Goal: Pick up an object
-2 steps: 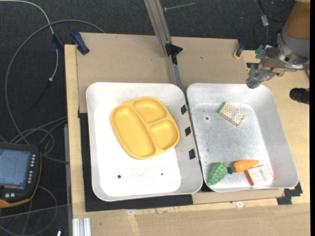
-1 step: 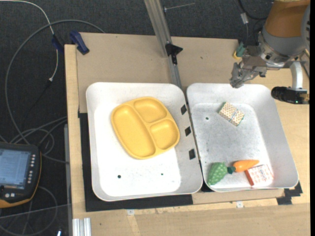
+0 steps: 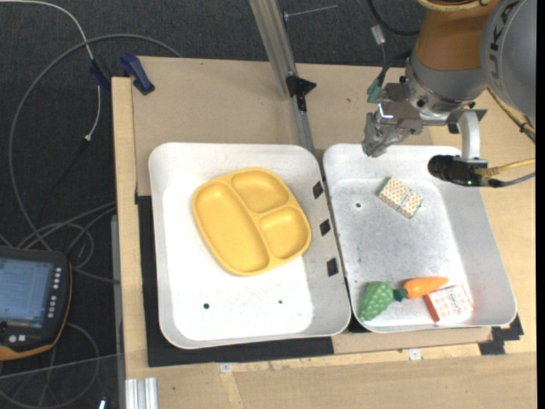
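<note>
Hovering over the right bin's (image 3: 477, 228) far-left corner, your gripper (image 3: 375, 146) hides its fingers' state; patterned block (image 3: 400, 197) lies near.

In the right bin (image 3: 502, 267) we see a small patterned block (image 3: 400, 197) lying tilted near the far edge. Along the near edge lie a green toy (image 3: 375, 301), an orange carrot (image 3: 423, 286) just beside it, and a red-and-white box (image 3: 449, 303) toward the near right corner.
</note>
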`<state>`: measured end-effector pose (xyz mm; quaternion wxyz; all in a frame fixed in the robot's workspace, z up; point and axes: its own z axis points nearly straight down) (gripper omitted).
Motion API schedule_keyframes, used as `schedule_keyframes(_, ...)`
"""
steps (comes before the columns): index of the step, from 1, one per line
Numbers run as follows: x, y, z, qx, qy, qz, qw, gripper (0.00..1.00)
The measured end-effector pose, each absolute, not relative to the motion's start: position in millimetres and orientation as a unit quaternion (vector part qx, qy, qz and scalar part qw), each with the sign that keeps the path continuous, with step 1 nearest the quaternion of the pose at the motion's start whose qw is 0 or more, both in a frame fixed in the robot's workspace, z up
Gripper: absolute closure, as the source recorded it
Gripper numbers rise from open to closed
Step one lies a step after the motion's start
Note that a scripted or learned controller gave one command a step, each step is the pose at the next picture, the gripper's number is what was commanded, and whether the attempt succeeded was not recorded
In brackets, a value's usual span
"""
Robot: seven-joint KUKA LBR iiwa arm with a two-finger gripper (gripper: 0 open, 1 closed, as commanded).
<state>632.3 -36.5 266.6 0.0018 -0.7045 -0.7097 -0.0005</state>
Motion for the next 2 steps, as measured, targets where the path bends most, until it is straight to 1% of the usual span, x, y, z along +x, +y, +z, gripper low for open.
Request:
schedule_keyframes(1, 631.1, 18, 265, -0.705, -0.709, -0.0004, 0.002, 1.00)
schedule_keyframes(2, 609.3, 72, 249, -0.705, -0.709, 0.0009, 0.003, 1.00)
